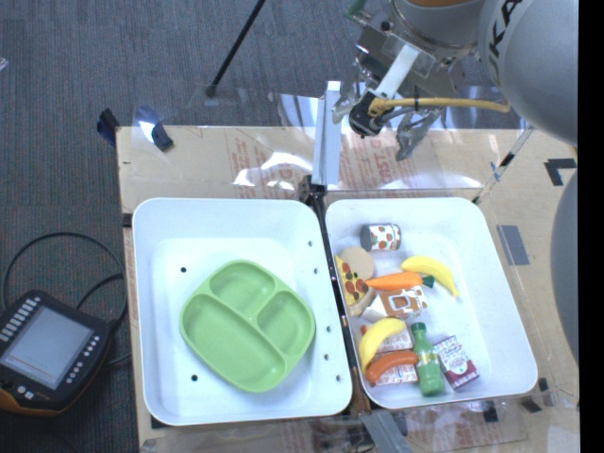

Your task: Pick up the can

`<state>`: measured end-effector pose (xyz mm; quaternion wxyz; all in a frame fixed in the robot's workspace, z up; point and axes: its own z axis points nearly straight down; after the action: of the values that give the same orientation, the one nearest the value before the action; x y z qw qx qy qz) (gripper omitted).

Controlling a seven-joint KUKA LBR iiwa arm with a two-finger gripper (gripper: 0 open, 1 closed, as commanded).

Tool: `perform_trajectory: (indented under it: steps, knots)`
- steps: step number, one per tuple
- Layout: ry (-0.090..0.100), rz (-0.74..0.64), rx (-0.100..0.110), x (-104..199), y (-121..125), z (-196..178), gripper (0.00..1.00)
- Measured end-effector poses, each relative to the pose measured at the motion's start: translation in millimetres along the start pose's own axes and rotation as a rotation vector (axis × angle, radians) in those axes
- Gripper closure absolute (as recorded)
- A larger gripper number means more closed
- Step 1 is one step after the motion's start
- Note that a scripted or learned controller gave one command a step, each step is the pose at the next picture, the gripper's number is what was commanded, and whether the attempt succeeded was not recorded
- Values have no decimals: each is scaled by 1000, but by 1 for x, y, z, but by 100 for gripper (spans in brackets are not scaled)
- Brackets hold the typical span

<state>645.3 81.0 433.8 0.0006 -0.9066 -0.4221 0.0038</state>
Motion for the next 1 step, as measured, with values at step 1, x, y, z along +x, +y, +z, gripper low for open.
perform_trajectory:
  steps: [1]
  knots:
    - [0,359,0,46,-45,1,0]
